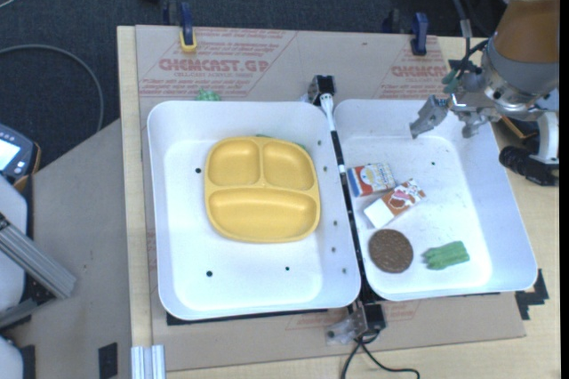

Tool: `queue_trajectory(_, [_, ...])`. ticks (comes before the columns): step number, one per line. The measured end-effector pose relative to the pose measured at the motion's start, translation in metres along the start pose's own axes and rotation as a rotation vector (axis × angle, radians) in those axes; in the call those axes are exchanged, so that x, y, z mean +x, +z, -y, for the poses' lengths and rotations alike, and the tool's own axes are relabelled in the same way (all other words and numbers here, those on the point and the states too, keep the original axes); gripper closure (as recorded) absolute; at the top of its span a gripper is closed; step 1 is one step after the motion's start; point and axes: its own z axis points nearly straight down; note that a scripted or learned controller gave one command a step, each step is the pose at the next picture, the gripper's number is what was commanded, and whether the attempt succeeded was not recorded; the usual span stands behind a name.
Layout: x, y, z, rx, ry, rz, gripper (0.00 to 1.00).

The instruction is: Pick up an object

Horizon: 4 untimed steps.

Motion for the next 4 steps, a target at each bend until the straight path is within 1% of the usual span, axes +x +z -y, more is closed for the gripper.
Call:
queue_trajectory(1, [0.041, -0.277, 0.049, -0.022, -0.004, 0.003, 0.00])
queue_trajectory(2, [0.162, -0.288, 0.136, -0.001, -0.015, -0.004, 0.00])
queue_trajectory(3, [0.119, -0.321, 0.132, -0.009, 0.004, 0.002, 0.00])
queue_trajectory(4, [0.285, -0.318, 0.134, -0.003, -0.019, -0.003, 0.00])
